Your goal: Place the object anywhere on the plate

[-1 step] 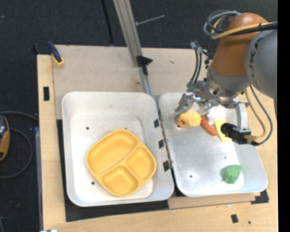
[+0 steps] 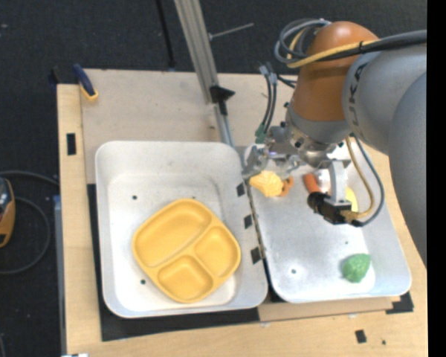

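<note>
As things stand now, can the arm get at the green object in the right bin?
Probably yes. The green object lies alone near the front right corner of the right bin, with bare floor around it. The hand is over the bin's far left corner, near a yellow object, with nothing in between.

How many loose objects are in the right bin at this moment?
3 visible: a yellow object near the bin's upper left, below the gripper; an orange object beside it under the arm; a green object near the lower right corner. The arm may hide others.

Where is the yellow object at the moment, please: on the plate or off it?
Off it. The yellow object is at the right bin's left edge, under the claw; the plate is in the left bin.
</note>
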{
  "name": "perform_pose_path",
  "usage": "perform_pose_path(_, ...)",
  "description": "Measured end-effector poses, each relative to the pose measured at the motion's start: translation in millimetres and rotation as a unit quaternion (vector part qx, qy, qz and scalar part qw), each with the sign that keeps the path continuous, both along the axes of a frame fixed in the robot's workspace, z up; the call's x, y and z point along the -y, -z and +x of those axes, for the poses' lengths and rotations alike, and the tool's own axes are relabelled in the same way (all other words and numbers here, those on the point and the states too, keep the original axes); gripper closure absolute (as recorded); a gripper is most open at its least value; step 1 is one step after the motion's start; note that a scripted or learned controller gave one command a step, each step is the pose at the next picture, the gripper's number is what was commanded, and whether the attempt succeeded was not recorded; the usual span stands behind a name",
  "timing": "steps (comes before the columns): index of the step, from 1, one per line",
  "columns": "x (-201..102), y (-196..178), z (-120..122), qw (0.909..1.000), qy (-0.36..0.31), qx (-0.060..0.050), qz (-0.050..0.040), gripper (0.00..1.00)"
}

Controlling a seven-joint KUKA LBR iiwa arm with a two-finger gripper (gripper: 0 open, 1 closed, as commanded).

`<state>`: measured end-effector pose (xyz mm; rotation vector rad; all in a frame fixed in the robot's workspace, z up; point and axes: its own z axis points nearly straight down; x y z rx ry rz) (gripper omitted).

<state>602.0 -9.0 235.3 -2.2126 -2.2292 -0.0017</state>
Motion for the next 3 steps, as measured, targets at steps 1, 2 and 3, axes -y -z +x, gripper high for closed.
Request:
perform_pose_path(1, -54, 8, 12, 1.0000, 0.000, 0.000, -0.0001, 1.00)
perform_pose_path(2, -99, 0, 25, 1.0000, 0.000, 0.001, 0.0002, 1.00)
perform_pose_path(3, -96, 1, 24, 1.0000, 0.002, 0.000, -0.0007, 0.00)
